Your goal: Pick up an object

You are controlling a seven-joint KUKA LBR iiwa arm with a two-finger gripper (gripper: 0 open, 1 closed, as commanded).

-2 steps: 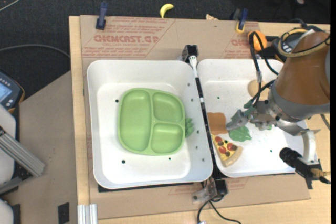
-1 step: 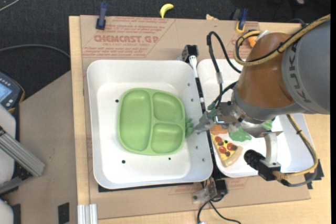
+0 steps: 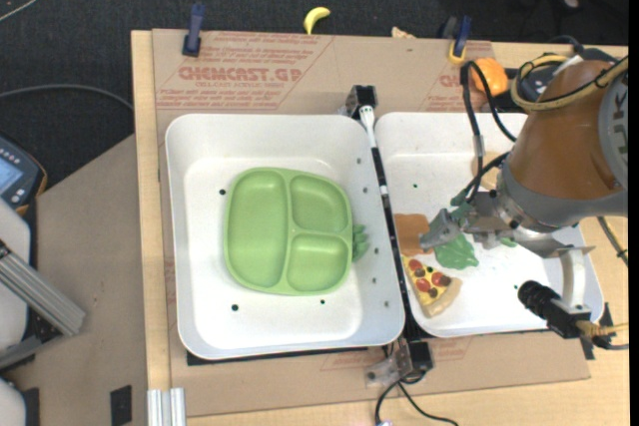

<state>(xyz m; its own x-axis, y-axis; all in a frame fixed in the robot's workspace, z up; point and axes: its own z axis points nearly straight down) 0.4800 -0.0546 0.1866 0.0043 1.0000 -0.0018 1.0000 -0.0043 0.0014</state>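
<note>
1. Your gripper [image 3: 451,236] sits low in the right bin [image 3: 419,140], over a green toy [image 3: 457,254]; whether it grips, you cannot tell.
2. Pizza slice [image 3: 432,285] just beside; green divided plate [image 3: 289,231] in left bin [image 3: 190,214].

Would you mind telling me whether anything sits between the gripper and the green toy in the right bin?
Nothing visible does. The gripper is right over the green toy, with the pizza slice lying beside it, not between them.
</note>
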